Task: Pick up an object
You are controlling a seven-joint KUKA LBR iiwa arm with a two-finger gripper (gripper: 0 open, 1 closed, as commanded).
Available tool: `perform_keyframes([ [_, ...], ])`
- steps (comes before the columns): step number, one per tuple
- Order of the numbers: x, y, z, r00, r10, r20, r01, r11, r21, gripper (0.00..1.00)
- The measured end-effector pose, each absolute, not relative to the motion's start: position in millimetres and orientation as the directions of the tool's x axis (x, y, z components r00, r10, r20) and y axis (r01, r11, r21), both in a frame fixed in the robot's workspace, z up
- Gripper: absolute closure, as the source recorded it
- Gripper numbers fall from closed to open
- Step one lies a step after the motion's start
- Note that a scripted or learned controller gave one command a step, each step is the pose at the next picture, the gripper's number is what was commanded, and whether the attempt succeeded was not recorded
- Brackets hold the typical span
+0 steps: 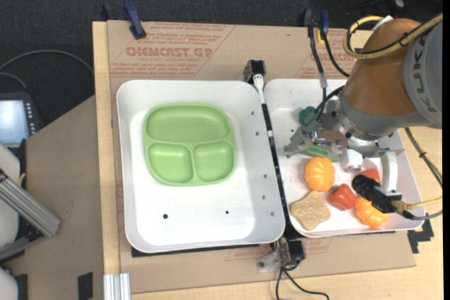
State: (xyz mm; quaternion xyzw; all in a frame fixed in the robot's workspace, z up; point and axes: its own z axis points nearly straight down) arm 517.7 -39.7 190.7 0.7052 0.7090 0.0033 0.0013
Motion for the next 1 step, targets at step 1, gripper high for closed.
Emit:
perform_keyframes([
  [1,475.1,-111.3,79.3,0.009,1.000,0.000,1.000,-0.009,-0.010,0.00],
])
